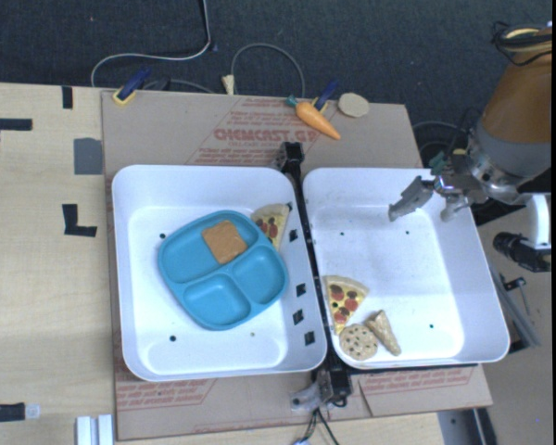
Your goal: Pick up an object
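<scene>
My gripper hangs over the upper right part of the right bin, open, with nothing between its fingers. Near the front left of that bin lie a pizza slice, a round cookie and a tan wedge-shaped piece, close together and well below and to the left of the gripper. The left bin holds a blue divided plate with a square of toast in it. A second pizza slice leans by the plate's upper right edge.
An orange carrot and a beige round piece lie on the cardboard behind the bins. Black clips run down the seam between the bins. Cables loop at the back.
</scene>
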